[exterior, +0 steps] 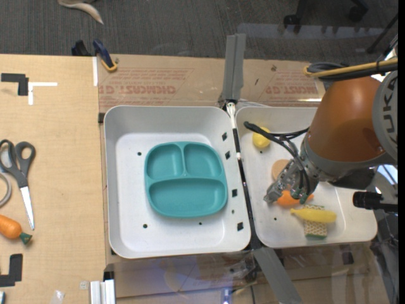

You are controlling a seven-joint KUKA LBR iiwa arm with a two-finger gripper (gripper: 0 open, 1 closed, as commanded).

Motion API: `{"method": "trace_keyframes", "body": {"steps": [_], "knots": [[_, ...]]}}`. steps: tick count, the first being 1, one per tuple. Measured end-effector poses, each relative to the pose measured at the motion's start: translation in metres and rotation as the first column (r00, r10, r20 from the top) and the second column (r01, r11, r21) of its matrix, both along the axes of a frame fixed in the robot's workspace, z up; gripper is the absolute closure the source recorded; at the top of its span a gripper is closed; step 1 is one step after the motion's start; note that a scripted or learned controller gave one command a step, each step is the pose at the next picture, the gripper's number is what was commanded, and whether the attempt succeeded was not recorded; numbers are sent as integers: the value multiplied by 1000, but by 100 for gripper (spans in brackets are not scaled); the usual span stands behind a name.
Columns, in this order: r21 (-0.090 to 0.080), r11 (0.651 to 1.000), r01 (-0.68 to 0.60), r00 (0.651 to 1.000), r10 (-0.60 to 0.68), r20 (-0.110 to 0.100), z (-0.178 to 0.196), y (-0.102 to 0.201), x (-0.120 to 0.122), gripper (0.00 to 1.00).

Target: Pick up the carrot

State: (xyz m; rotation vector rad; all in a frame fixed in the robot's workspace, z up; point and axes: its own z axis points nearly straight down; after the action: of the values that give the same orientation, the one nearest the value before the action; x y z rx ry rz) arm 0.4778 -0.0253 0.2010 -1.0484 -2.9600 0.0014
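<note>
Carrot [11, 227] on bench, scissors [19, 173] beside

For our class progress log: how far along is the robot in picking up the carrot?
Done: the gripper is down in the right bin, at an orange item that may be the carrot. In hand: the grasp, though a hold cannot be confirmed. Left: lifting it off the bin floor.

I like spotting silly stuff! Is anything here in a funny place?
Yes. A carrot lies out on the wooden bench near the scissors, far from the gripper working over the right bin.
</note>
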Motion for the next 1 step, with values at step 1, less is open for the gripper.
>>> {"method": "trace_keyframes", "body": {"steps": [1], "knots": [[-1, 1000, -1, 1000, 1, 1, 9, -1, 1, 100]]}}
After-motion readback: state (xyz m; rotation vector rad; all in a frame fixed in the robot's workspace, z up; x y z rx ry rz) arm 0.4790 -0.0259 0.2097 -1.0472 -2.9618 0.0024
